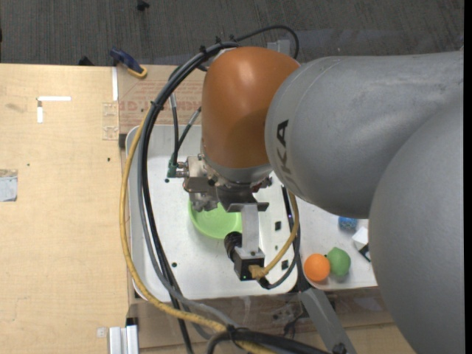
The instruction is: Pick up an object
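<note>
A light green, bowl-like object [212, 224] lies in the left white bin [164, 275], partly covered by the arm. The gripper [221, 196] hangs straight down from the orange band [240, 116] and sits right over the green object's upper edge. Whether it touches the object cannot be told from this angle. An orange ball [317, 267] and a darker green round object [339, 261] rest side by side in the right bin [324, 227], well to the right of the gripper.
The big grey arm [369, 146] covers most of the right bin. A blue item [348, 223] peeks out beside it. Black and yellow cables [140, 220] loop over the left bin's left rim. A tan bench top [59, 198] lies to the left.
</note>
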### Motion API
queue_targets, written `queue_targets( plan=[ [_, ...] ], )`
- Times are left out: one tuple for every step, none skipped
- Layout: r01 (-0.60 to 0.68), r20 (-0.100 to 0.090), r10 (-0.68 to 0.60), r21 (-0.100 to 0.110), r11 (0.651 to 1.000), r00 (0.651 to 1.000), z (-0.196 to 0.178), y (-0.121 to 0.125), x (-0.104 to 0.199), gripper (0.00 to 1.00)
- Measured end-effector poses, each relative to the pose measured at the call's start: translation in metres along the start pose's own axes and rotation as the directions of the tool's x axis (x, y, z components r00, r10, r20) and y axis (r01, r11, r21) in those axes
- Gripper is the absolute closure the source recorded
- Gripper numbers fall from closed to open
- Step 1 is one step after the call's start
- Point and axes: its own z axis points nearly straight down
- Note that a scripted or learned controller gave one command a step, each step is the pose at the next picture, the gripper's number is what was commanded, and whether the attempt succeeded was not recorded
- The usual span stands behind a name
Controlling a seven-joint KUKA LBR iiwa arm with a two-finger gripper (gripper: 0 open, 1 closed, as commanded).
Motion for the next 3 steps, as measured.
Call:
queue_targets(
  plan=[
    [0.041,-0.001,-0.041,-0.004,0.999,0.999,-0.047,0.050,-0.085,1.00],
    [-0.010,0.000,0.010,0.000,1.000,1.000,0.061,0.120,-0.063,1.00],
    [0.074,-0.001,-0.074,-0.002,0.997,0.997,0.050,0.090,-0.106,1.00]
  ],
)
